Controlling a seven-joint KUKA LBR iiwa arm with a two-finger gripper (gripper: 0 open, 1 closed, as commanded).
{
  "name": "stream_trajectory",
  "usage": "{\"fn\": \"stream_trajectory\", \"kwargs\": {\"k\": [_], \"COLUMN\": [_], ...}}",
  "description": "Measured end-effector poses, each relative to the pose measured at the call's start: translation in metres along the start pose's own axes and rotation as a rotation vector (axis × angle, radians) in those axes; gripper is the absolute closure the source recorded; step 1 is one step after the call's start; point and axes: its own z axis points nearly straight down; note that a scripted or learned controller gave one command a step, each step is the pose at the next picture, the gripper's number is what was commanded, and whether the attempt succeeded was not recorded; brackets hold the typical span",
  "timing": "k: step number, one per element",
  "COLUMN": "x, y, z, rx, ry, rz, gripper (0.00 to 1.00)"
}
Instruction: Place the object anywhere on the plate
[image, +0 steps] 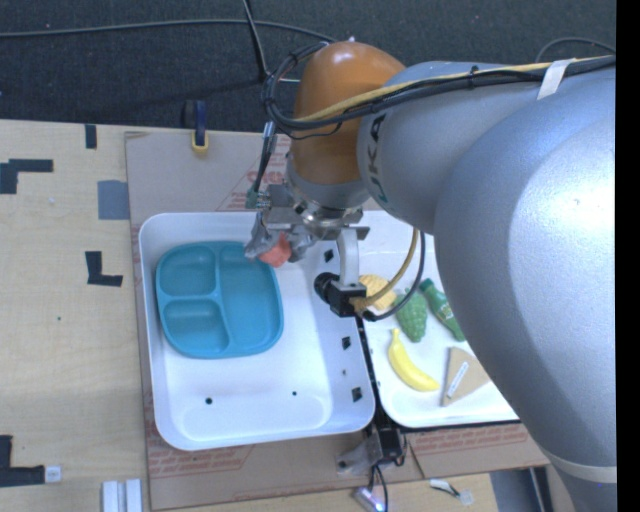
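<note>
Your landmark was the blue divided plate, which lay in the left white bin. At the plate's upper right corner you saw the gripper clamped on a small red-orange object, held just over the plate's rim. Well to the right of the plate, the right bin held a banana, a green vegetable and a tan wedge.

Even bright light, soft shadows, slight blur
</note>
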Motion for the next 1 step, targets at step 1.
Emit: {"fn": "stream_trajectory", "kwargs": {"k": [1], "x": [-0.0018], "y": [-0.0044], "z": [-0.0026], "rx": [-0.001], "ry": [-0.001], "rz": [0.003], "gripper": [1.0]}}
